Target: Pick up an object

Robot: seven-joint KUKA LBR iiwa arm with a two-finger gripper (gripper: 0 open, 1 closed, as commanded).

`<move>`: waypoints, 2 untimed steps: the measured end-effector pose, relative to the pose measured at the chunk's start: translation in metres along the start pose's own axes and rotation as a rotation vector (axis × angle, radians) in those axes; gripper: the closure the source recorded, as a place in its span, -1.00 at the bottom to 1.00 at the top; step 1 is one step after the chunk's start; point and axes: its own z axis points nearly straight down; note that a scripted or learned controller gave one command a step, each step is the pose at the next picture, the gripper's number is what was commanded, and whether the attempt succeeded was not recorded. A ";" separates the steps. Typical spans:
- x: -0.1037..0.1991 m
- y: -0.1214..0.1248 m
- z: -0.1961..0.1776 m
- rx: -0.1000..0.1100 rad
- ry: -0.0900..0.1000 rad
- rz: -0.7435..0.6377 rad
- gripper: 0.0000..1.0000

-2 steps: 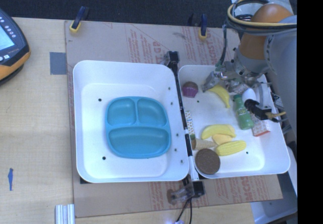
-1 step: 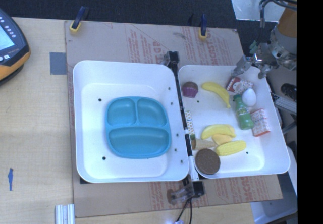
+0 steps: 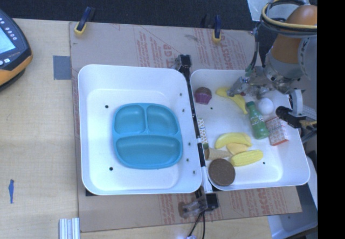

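My fingers [image 3: 249, 88] hang low over the far side of the right bin [image 3: 294, 178], beside a yellow banana [image 3: 233, 96]; they blur into the metal around them, so I cannot tell whether they are spread or closed. My grey arm [image 3: 291, 39] leans in from the right, its orange band partly cut off. A green bottle [image 3: 257, 122] lies just near them, touching a white ball [image 3: 265, 105]. The left bin [image 3: 86, 125] holds a blue divided plate [image 3: 147, 136].

Scene evenly and brightly lit from above; white bins [image 3: 86, 125] slightly overexposed, shadows soft, overall sharpness reduced, fine detail blurred.
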 end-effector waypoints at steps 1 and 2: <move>0.018 -0.099 0.002 0.014 -0.001 0.002 -1.00; 0.082 -0.029 0.002 0.000 -0.004 -0.007 -1.00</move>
